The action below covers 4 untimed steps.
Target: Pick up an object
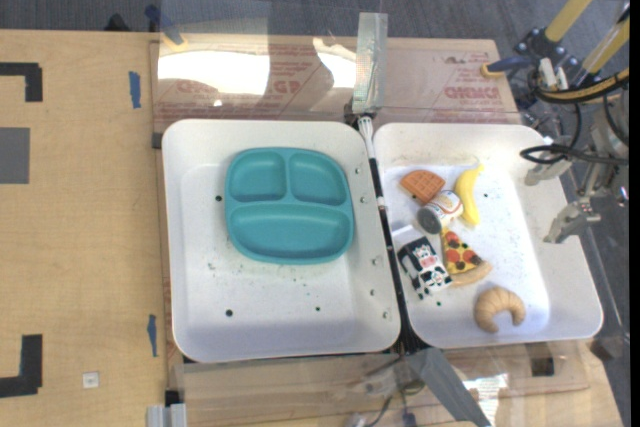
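Left of the gripper (572, 220) at the right bin's (560, 310) edge lies the banana (468, 195), lengthwise toward the bench's back; finger state unclear.

One fixed overhead camera looks down slantwise on both bins (200, 315).

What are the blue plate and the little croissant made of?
The blue plate looks like smooth moulded plastic or silicone: one even teal colour, rounded edges, three sections with a soft sheen. The croissant looks like a plastic toy: tan, ridged and slightly glossy. Real pastry seems unlikely, but the picture can't settle it.
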### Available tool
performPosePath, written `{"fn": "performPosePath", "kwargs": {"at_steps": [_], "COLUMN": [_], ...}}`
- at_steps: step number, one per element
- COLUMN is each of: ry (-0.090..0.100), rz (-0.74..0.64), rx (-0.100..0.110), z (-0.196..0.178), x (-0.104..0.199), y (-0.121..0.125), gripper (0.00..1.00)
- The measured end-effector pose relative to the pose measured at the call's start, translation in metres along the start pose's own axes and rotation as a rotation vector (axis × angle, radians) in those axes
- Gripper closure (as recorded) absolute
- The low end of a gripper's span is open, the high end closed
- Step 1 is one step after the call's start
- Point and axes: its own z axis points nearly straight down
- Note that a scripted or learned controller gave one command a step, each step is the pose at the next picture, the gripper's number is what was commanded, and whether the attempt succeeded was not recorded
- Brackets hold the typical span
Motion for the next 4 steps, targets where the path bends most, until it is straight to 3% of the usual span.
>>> {"fn": "performPosePath", "kwargs": {"at_steps": [1, 2, 3, 4], "ry": [-0.006, -0.021, -0.007, -0.009], "rz": [-0.082, -0.086, 0.37, 0.691], "rx": [0.002, 0.007, -0.001, -0.003], "z": [0.162, 0.146, 0.068, 0.155], "x": [-0.032, -0.037, -0.045, -0.02], "y": [0.013, 0.014, 0.053, 0.077], "gripper": [0.0, 1.0, 1.0, 1.0]}}
